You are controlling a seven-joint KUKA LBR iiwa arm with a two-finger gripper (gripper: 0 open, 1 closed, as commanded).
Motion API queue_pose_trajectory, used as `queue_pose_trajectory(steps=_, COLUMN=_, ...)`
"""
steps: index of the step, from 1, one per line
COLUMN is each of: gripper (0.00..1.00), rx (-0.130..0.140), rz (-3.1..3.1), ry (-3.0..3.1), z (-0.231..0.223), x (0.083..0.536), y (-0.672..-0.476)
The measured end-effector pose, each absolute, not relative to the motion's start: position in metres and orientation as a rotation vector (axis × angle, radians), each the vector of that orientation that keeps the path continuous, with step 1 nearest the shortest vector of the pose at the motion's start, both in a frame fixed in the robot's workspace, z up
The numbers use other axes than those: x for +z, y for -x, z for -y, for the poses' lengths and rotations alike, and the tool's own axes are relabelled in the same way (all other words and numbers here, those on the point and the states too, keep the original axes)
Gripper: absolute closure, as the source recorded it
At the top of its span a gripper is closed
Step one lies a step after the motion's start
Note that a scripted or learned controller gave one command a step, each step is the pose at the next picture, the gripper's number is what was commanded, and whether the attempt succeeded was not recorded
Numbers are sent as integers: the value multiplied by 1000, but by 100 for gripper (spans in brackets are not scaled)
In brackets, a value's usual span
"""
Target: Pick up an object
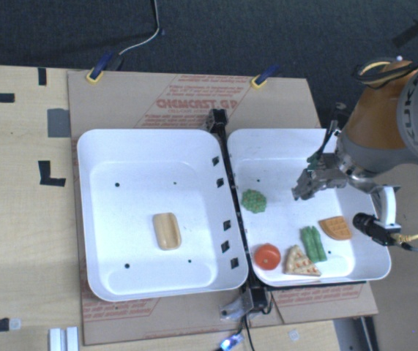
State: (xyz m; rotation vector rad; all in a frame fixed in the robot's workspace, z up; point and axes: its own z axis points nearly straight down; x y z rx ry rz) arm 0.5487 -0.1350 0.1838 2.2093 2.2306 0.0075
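Note:
My gripper (303, 189) hangs over the middle of the right bin (282, 146), reaching in from the right. Nothing shows between its dark fingers. A green broccoli piece (253, 200) lies to its left, near the divider. Below it, along the bin's front, lie a red tomato (267, 256), a pizza slice (301, 262) and a green pickle-like piece (312, 243). An orange bread-like piece (335, 228) sits to the lower right of the gripper. In the left bin (113, 152), a tan bread roll (167, 230) lies alone.
The bins sit on a cardboard sheet (187, 101) held by blue-and-yellow clamps (100, 67) at the back. A black divider clip strip (225, 189) runs between the bins. A cable (147, 20) trails across the dark floor behind.

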Motion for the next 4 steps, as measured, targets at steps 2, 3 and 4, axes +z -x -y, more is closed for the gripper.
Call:
queue_pose_trajectory(steps=2, gripper=100, rx=4, rz=-2217, ry=-2215, z=222, x=177, y=-587)
queue_pose_trajectory(steps=3, gripper=100, rx=-6, rz=-2221, ry=-2228, z=224, x=169, y=-517)
queue_pose_trajectory(steps=4, gripper=100, rx=10, rz=-2232, ry=-2206, z=128, x=239, y=-541)
